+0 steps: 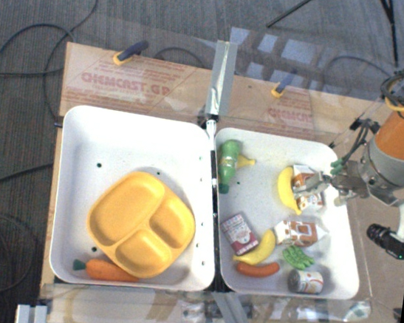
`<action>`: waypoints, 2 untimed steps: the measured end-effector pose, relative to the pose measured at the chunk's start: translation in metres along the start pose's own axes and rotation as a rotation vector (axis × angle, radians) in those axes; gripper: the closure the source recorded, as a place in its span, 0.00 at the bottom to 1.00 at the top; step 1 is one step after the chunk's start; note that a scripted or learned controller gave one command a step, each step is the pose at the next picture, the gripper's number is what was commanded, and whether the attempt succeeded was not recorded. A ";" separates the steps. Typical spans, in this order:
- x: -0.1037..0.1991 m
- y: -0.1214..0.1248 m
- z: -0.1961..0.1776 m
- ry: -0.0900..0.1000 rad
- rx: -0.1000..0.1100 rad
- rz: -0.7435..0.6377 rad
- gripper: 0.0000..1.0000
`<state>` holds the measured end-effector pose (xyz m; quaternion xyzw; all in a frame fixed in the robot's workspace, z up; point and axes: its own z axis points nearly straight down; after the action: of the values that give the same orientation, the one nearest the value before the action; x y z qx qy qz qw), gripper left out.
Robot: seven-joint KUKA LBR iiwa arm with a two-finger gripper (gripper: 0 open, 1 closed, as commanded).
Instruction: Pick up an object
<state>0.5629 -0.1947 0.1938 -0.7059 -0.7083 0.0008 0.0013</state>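
The right bin (351, 159) holds several toy foods. A small red-and-white carton (306, 188) lies on a yellow banana (284, 188) near the bin's right wall. My gripper (332, 181) hovers at the carton's right edge, just inside the bin, below the orange wrist band (401, 137). I see nothing lifted. Further left stands a green bottle (226, 165). Toward the front lie a red carton (239, 233), a second banana (262, 249), a brown-and-white carton (298, 232), a red sausage (257, 269), a green leafy piece (297, 257) and a can (306, 281).
The left bin (85, 141) holds a yellow divided plate (142, 223) and an orange carrot (106, 271) at its front. A metal divider (216, 84) runs between the bins. Cables lie on the floor at the left and back.
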 end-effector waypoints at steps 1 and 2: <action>0.001 0.001 -0.008 0.001 0.001 -0.003 1.00; 0.001 0.001 -0.008 0.001 0.001 -0.002 0.00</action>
<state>0.5638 -0.1936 0.2017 -0.7051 -0.7091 0.0010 0.0020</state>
